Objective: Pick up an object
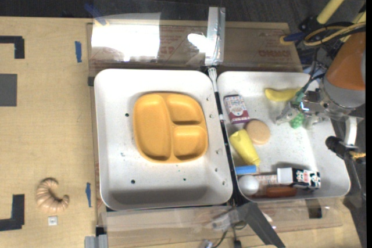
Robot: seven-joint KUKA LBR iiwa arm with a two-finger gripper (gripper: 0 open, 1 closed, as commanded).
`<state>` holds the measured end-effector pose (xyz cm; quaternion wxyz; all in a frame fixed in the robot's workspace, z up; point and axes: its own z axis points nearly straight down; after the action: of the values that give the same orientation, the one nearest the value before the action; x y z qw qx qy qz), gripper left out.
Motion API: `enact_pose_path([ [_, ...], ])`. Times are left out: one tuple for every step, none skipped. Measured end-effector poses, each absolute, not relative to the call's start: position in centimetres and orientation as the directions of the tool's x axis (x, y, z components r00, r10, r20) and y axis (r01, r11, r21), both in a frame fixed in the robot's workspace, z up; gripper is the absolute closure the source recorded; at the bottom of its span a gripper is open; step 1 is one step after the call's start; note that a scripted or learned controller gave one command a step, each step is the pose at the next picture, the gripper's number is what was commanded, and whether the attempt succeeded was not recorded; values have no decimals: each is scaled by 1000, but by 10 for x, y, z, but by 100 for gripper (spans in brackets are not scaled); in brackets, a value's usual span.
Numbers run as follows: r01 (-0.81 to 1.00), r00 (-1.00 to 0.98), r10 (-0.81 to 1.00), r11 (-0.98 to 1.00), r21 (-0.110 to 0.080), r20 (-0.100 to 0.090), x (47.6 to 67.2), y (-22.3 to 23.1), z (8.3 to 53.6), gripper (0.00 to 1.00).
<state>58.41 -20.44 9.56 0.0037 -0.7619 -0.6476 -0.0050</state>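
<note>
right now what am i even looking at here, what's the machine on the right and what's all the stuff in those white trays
This is one camera above a bench, looking down at a slant. The grey machine with the orange band is a robot arm reaching in from the right; its job is to pick up an object. Its hand is low over the right bin, near a yellow banana and something small and green. I can't tell whether it holds anything. That bin also has a small carton, a yellow bottle, a tan round thing and a white ball. The left bin holds a yellow divided plate. A croissant-like toy lies on the bench.
</note>
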Motion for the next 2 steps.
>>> enact_pose_path([
  [986,-167,986,167,10,-6,613,-215,284,0],
  [999,41,999,-41,-6,2,556,-198,176,0],
])
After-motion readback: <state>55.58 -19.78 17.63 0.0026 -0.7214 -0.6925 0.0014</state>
